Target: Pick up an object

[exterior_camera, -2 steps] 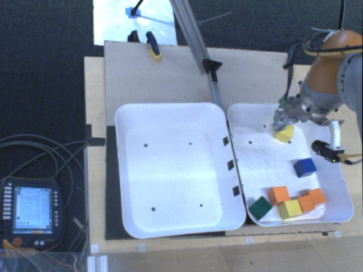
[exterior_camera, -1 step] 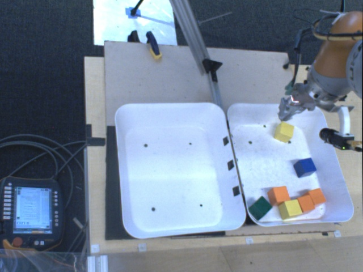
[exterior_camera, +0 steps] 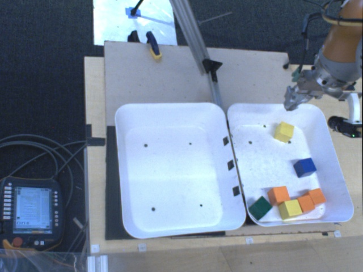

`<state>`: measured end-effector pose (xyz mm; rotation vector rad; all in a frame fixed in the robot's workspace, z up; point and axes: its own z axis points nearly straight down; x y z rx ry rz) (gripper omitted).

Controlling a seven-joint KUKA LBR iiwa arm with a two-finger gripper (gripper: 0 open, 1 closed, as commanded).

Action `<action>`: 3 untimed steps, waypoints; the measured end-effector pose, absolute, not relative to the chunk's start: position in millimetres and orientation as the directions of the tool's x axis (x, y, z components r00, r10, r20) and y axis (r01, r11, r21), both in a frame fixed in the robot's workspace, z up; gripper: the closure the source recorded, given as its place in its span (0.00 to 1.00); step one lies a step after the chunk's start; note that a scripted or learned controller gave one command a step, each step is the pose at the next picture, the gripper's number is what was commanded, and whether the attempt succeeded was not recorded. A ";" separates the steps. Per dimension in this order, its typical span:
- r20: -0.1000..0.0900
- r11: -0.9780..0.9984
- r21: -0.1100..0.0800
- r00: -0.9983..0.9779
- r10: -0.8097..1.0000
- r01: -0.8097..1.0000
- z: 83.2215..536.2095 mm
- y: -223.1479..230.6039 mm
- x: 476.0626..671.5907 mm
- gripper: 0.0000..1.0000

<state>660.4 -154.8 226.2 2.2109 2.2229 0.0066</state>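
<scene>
Plainly the pick is at its approach step: the pincer (exterior_camera: pixel 291 102) hangs over the far rim of the right bin (exterior_camera: pixel 334 157), carrying nothing, and whether its tips stand wide or narrow I cannot tell from this slant. Every candidate lies in that right bin. A yellow cube (exterior_camera: pixel 284 132) sits alone nearest the pincer, just on the near side of it; a blue cube (exterior_camera: pixel 304 167) lies apart toward the right wall. Along the near edge a cluster crowds together: a green cube (exterior_camera: pixel 260 207), an orange cube (exterior_camera: pixel 278 195), a second yellow cube (exterior_camera: pixel 290 209) touching it, and two more orange cubes (exterior_camera: pixel 311 199) to the right. The left bin (exterior_camera: pixel 127 169) on the surface (exterior_camera: pixel 170 72) holds no blocks. By my judgement the lone yellow cube is the easiest target, since it has free space on all sides; the next move calls for shifting slightly nearer, centring over it, then descending with the tips straddling two opposite faces before closing.
</scene>
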 end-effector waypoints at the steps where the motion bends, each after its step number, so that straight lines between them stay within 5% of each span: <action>1: -0.002 0.006 0.010 -0.006 1.000 1.000 281.7 -155.1 662.3 1.00; 3: 0.002 0.011 0.002 -0.011 1.000 1.000 287.8 -45.8 641.7 1.00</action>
